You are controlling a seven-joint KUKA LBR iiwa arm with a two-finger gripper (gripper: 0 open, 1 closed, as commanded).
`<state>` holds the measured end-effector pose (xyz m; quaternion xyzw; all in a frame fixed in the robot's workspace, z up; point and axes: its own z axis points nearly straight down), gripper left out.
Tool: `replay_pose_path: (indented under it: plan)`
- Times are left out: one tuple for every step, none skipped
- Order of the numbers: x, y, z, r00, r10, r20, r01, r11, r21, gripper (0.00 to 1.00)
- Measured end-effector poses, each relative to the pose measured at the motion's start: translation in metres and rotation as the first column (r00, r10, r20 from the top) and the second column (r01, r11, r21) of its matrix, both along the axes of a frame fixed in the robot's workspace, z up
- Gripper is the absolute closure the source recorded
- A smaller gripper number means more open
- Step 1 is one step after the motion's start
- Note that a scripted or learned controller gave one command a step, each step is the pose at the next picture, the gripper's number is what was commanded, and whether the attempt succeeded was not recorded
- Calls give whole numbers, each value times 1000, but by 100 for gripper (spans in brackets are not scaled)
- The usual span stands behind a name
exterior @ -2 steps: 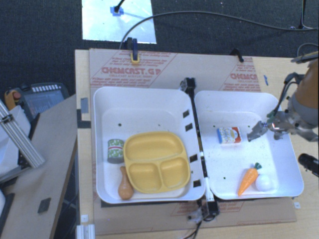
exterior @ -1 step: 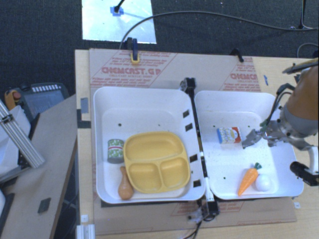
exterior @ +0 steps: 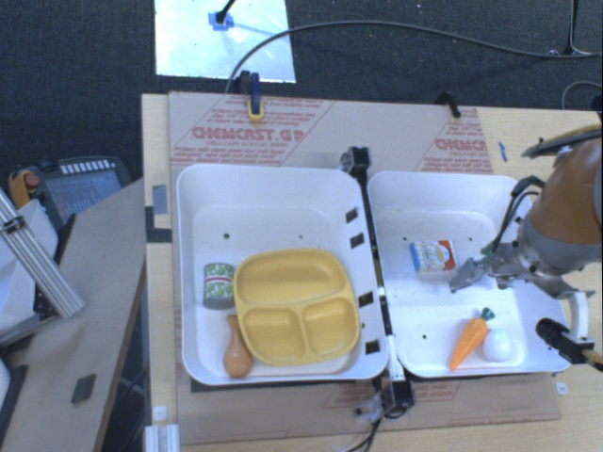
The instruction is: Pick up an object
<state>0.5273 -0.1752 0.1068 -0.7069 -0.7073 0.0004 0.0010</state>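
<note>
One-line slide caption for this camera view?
Gripper hovers in the right bin beside a small carton, above a toy carrot and white egg.

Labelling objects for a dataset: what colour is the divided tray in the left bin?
Yellow. The divided tray shows plainly in the camera view.

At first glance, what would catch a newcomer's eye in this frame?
The yellow divided tray dominates the left bin, with a small green can and a wooden spoon at its left edge. In the right bin, a toy carrot lies beside a white egg, with a small carton farther back. The grey arm's gripper reaches in from the right, just beside the carton.
</note>
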Motion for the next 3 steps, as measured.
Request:
replay_pose_path:
  plan:
    - [2, 0, 13, 1000, 1, 5, -1, 1000, -2, 100]
    - [1, -2, 77, 1000, 3, 10, -3, 1000, -4, 100]
    - [-3, -4, 123, 1000, 3, 9, -3, 1000, -3, 100]
